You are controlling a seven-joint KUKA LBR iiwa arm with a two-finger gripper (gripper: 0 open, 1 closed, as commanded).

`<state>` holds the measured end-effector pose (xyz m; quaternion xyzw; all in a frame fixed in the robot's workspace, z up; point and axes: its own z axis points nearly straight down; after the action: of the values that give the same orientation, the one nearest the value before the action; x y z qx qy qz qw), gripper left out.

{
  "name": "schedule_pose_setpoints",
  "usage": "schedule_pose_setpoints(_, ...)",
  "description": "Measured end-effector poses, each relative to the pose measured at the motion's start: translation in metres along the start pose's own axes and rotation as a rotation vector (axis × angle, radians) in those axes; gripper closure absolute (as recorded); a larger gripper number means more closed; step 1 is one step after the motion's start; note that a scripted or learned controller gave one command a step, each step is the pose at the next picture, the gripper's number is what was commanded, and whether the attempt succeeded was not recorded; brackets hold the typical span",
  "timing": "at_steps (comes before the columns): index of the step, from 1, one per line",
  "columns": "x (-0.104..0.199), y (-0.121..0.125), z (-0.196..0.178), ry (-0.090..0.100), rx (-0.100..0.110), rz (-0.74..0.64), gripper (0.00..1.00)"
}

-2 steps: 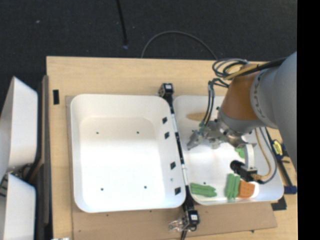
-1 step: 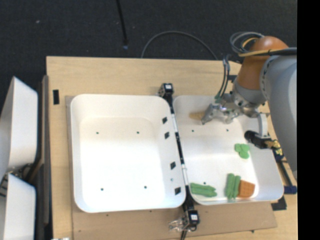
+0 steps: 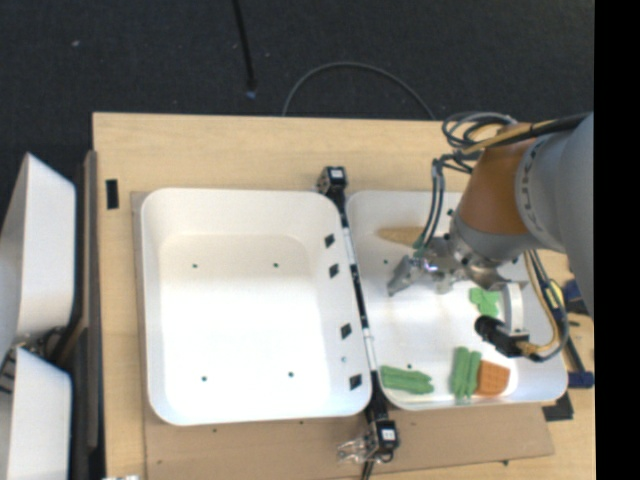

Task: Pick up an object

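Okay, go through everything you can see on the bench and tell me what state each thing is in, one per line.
Pincer: low inside the right bin, nothing seen between its fingers.
Left bin: sits flat on the bench.
Right bin: flat, holds the objects.
Green ridged piece: lying flat by the near wall.
Green block: lying beside the orange block.
Orange block: lying flat in the near corner.
Tan piece: lying flat by the far wall.

Grey arm reaching in from the right, orange band above the wrist, tool pointing down-left
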<state>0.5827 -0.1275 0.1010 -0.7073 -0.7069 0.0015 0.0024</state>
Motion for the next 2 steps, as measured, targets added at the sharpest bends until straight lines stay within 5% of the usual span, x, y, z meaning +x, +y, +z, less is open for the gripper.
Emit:
schedule_pose_setpoints(1,-0.054,-0.025,-0.027,-0.003,-0.007,0.002,0.0)
schedule_pose_setpoints(2,-0.028,-0.061,-0.002,-0.001,-0.003,0.002,0.0)
